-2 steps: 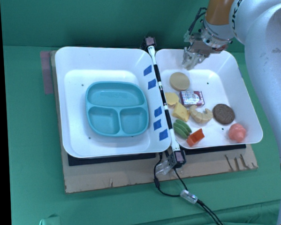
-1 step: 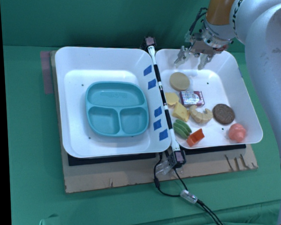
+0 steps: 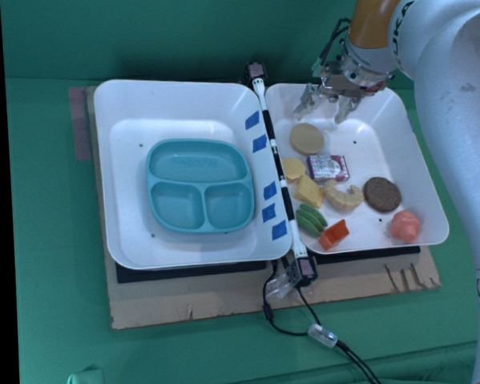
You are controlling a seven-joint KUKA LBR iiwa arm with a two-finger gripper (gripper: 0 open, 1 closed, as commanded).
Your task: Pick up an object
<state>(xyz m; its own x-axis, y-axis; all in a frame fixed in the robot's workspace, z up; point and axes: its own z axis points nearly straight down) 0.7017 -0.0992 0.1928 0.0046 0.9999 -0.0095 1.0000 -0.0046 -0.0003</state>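
— Two bins, and all the loose food sits in the right bin point(image 3: 414, 150). What would you go for?

— Take the round tan patty point(image 3: 307, 139) as the landmark. The gripper point(image 3: 325, 104) hangs just above and behind it, fingers spread apart with nothing between them, so that patty is the nearest candidate.

— Any crowding?

— Some. In front of the patty lies a small wrapped packet point(image 3: 328, 167), and further forward of it the yellow cheese wedge point(image 3: 308, 191) and a pale shrimp-like piece point(image 3: 344, 196) bunch together. The dark brown cookie point(image 3: 381, 194) lies well apart, forward and to the right of the patty.

— So how to do it well?

— I'd centre the open fingers over the patty, straddle it across its width, and descend fully to the bin floor, since it looks flat and could slip out of a shallow pinch.
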